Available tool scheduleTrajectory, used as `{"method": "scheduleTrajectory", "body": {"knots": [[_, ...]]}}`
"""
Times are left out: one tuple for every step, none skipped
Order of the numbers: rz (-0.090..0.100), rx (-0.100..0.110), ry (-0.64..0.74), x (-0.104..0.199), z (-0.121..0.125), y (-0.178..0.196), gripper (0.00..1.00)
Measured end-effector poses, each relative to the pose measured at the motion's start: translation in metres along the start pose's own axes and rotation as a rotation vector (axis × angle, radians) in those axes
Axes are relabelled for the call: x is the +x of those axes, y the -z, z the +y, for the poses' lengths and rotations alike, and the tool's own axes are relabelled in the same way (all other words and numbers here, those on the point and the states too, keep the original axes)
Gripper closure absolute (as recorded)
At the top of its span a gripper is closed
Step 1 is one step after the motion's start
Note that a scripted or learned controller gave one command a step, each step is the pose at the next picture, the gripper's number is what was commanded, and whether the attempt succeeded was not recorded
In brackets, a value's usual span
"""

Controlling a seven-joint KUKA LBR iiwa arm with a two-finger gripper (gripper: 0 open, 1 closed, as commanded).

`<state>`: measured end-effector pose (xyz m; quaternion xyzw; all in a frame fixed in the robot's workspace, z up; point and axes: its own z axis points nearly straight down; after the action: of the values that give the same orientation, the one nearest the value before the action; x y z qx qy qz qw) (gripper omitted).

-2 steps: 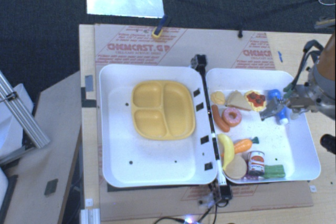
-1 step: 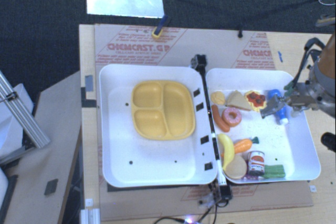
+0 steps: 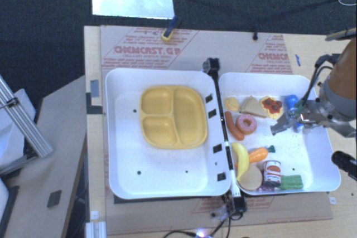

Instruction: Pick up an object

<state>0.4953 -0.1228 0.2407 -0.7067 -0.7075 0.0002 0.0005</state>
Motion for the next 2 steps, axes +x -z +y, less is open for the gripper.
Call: {"method": "scheduleTrajectory", "body": {"knots": [[0.001,0.002,0.0,0.003,-0.004,-0.043,0.0],[0.001,0.003,-0.001,0.002,-0.011,-0.087,0.0]]}}
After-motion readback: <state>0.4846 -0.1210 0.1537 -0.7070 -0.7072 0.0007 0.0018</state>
